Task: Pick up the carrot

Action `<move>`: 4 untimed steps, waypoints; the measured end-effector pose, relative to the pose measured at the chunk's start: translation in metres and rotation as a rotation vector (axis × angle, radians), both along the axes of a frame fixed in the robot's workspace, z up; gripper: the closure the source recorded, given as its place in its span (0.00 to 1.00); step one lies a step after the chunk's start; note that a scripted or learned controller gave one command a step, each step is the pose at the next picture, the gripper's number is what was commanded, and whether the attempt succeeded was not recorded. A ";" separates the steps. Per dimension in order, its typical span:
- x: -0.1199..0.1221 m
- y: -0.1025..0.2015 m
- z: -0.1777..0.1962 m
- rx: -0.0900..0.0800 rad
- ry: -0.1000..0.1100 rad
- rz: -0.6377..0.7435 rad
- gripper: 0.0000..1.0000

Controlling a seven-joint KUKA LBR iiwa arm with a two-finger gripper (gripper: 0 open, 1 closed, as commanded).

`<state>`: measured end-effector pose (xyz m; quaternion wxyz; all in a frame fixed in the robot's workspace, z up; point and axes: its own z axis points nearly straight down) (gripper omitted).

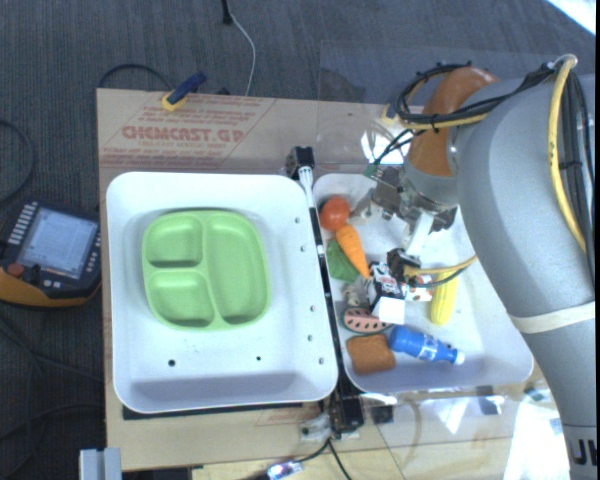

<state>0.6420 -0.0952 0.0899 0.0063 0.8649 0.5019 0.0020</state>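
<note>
The orange carrot (352,250) lies at a slant near the left wall of the right bin (500,353), its thick end toward an orange-red ball (333,212). A green piece (336,262) lies against the carrot's left side. My gripper (396,226) hangs over the back half of the right bin, a short way right of the carrot and apart from it. Nothing shows held in it.
In front of the carrot lie a pink sausage-like piece (361,319), a brown block (369,353), a blue bottle (425,346), a yellow piece (443,303) and small white and red items (390,290). The left bin (130,368) holds a green divided plate (206,268).
</note>
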 end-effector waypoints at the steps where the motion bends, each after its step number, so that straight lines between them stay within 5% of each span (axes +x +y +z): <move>1: 0.001 0.000 0.012 -0.003 -0.002 0.004 1.00; 2: -0.071 0.000 0.003 0.004 -0.011 -0.135 1.00; 3: -0.071 0.001 0.001 0.005 -0.008 -0.132 0.00; 4: 0.004 -0.025 -0.001 0.001 0.003 -0.318 0.00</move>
